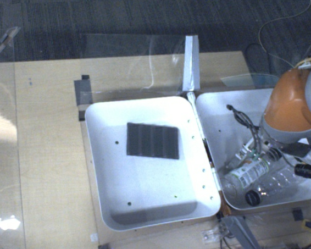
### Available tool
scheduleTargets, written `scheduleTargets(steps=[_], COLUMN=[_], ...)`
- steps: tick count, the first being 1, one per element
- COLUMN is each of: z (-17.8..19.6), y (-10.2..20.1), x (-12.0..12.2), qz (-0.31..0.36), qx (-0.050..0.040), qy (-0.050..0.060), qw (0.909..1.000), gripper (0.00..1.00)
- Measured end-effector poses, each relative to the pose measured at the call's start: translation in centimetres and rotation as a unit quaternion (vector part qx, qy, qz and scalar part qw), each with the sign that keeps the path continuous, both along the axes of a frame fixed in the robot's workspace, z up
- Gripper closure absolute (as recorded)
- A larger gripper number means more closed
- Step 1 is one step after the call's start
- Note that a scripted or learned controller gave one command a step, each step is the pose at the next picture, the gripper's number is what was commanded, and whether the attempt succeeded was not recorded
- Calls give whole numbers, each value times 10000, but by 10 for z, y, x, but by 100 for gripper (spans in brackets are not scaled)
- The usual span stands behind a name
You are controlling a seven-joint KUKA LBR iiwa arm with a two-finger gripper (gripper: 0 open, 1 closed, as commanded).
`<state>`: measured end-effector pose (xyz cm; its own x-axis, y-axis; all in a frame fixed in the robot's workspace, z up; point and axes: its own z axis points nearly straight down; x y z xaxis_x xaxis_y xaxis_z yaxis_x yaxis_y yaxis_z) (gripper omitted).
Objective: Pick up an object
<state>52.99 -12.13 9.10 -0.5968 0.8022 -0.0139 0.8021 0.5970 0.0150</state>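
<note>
**In the right bin: arm low over a clear bottle, grip unreadable**

In the right bin point(220, 109), near its front edge, a clear plastic bottle point(260, 175) lies on its side, its dark cap point(253, 197) pointing toward the front-left corner. This looks like the thing to be picked. The arm point(294, 104) comes in from the right, its orange band hanging above the bin, and the gripper point(256, 150) sits low among loose cables, just above or against the bottle's upper end. Wiring and glare clutter that spot; I cannot tell whether the fingers are open, closed, or around anything, nor whether they touch the bottle.

Judgement: the bottle lying flat gives a rounded, slippery flank, so a grasp across the body seems more promising than one along its length. Transparent plastic on a white floor is hard to read, and a light bottle may roll toward the bin's front wall if nudged.

The left bin point(100, 154) holds one flat dark rectangular pad point(152, 141), ribbed, lying slightly askew in the rear half, well apart from the arm. It sits flush on the floor, leaving little edge to catch.

Surface and room: the two white bins stand side by side on a pale wooden bench point(45, 177), separated by a narrow divider. Small dark brackets at the left bin's corners appear to hold it in place. Clear plastic sheeting point(132, 63) stands behind the bins, likely a guard. Beyond the bench the floor is dark carpet point(132, 7). Bright reflections mark the bench's left side.
</note>
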Motion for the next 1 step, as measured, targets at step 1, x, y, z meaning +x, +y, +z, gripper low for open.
scheduleTargets(steps=[1], z=[13], y=[0], x=[4], qz=[-11], qx=[-4], qy=[-64], qw=[10000], gripper=[100])
